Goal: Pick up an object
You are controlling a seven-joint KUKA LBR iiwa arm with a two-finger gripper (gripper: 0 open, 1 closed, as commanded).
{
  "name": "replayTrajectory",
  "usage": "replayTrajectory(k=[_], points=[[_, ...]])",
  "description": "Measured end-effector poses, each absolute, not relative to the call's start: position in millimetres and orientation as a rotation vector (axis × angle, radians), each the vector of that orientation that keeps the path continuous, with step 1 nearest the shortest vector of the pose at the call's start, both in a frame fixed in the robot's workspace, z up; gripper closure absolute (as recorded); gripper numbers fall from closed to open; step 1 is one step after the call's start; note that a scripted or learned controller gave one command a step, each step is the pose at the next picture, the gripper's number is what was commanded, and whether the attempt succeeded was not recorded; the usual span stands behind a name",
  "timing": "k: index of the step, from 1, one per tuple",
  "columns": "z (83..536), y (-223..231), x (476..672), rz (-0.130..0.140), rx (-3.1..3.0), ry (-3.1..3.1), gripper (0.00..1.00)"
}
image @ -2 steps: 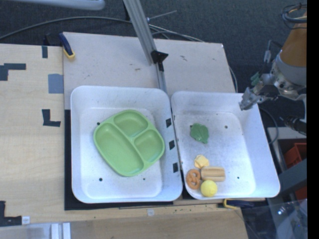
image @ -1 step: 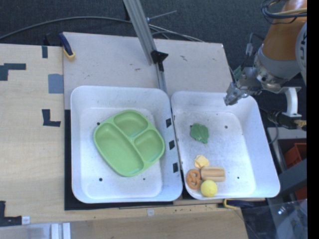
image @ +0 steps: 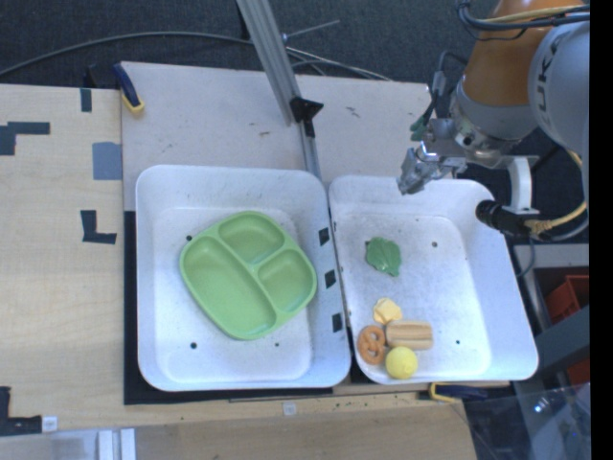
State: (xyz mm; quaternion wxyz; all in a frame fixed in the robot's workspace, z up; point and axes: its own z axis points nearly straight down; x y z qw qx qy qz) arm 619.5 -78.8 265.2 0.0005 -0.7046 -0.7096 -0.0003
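— Counting what I have on screen: two white bins side by side on the counter [image: 211,113]. The left bin [image: 158,257] holds one green divided plate [image: 248,274] with three compartments. The right bin [image: 498,286] holds five small things.

— Name the five?

— One green leafy piece [image: 383,255] sits alone near the middle. Four more cluster at the near edge: a yellow wedge [image: 387,310], a tan bread roll [image: 410,333], an orange pretzel-like ring [image: 372,343] and a yellow ball [image: 401,362]. The roll touches the ring and the ball; the wedge sits just above them.

— And the gripper?

— My gripper [image: 414,182] hangs over the far rim of the right bin, well apart from every object, with nothing between its tips. I cannot tell from this angle whether it is spread or closed.

— Anything in the way?

— One slanted metal pole [image: 273,51] crosses the far counter and ends at a black clamp [image: 306,109] above the seam between the bins. One blue-and-yellow clamp [image: 128,89] sits at the counter's far left corner. Cables [image: 192,38] trail behind.
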Motion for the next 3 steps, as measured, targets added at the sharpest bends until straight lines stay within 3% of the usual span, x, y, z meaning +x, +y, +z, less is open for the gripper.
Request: replayTrajectory(k=[3], points=[[227,71,669.8,0.002,-2.213,-2.227,1.00]])
